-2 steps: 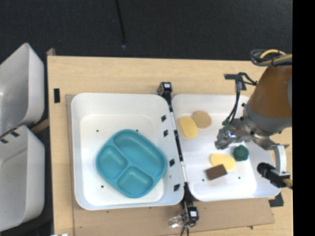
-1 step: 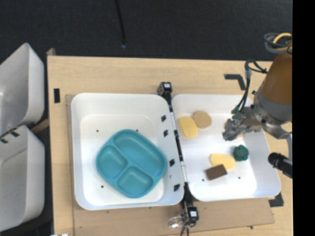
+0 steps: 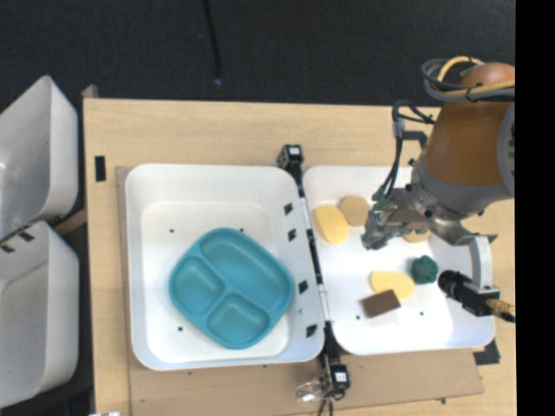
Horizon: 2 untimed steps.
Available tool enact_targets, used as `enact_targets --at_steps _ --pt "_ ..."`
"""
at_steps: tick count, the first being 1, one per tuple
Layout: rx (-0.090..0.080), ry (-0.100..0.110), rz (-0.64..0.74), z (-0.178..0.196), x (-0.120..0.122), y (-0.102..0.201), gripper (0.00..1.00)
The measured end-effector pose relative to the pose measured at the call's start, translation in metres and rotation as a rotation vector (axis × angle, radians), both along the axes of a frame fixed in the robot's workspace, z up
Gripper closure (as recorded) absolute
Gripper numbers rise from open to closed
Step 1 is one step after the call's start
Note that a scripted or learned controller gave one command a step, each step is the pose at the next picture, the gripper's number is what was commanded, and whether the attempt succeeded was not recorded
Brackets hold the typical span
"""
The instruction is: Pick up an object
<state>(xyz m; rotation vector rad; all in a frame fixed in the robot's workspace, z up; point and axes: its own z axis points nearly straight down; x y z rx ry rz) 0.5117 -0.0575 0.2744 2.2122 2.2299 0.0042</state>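
1. Gripper (image 3: pixel 380 230): low over the right-hand bin (image 3: pixel 434 329), near its back half, hanging from the orange-banded wrist. Open or shut, holding or not: cannot tell, hidden under the wrist from above.
2. Nearest candidates: yellow oval piece (image 3: pixel 330 224) just to the view's left of the gripper, tan round piece (image 3: pixel 353 207) touching it behind. Further toward the front: flat yellow piece (image 3: pixel 392 282), small green lump (image 3: pixel 424 269), brown block (image 3: pixel 381 303), the last touching the flat yellow piece.
3. Handling, judged by looks: all small and light; probably toy food, smooth and rounded, so likely to slip or roll. Best taken across the narrow width of the yellow oval piece; brown block squarer, with flatter faces to pinch.
4. Edges: yellow oval piece close to the wall between the bins (image 3: pixel 309 250), so little room on that side. More bare floor mid-bin.
5. Left-hand bin (image 3: pixel 139 232): teal divided tray (image 3: pixel 230 286), well apart from the gripper.
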Motion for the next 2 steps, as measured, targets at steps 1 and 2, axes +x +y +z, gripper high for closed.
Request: enact_targets --at_steps 1,2 --pt "-0.001 0.000 -0.002 -0.001 0.009 0.045 1.00" --pt "-0.001 0.000 -0.001 -0.003 0.010 0.103 1.00"
